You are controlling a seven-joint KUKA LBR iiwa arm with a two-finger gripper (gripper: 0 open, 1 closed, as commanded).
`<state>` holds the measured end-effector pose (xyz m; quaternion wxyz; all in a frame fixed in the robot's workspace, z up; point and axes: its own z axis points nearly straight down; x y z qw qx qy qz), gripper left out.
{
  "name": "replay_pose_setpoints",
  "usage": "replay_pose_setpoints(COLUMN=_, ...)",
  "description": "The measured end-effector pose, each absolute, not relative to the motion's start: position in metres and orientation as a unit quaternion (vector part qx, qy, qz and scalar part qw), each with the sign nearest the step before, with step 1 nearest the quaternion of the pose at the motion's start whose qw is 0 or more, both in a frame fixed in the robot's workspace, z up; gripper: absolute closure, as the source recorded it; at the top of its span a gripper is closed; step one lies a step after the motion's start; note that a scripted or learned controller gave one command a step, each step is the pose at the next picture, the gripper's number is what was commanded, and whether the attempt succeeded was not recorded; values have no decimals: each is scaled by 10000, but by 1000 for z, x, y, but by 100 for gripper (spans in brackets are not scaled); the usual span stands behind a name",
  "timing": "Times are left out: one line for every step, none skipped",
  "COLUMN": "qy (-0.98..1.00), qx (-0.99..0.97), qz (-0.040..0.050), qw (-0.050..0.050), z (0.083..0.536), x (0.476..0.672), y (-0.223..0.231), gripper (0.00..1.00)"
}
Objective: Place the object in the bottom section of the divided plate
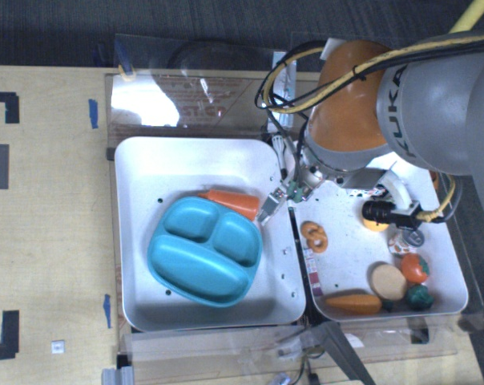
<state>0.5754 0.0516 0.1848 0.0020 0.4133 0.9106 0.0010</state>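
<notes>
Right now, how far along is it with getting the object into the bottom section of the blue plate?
Not done yet. The blue divided plastic plate sits in the left white bin, and its large bottom section holds nothing. The orange carrot-shaped object lies against the plate's upper rim, with the end effector at its right end. Left: lifting it into the bottom section.

Gripper [268,208] beside carrot [230,202] — behind blue divided plate [204,249]; left bin [138,215].

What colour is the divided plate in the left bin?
Light blue, or turquoise, all over; the plate shows clearly in the camera view.
</notes>
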Motion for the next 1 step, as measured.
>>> replay_pose_setpoints(qy=9106, qx=4133, qz=10, qw=20, z=185, x=575, y=52, gripper=0)
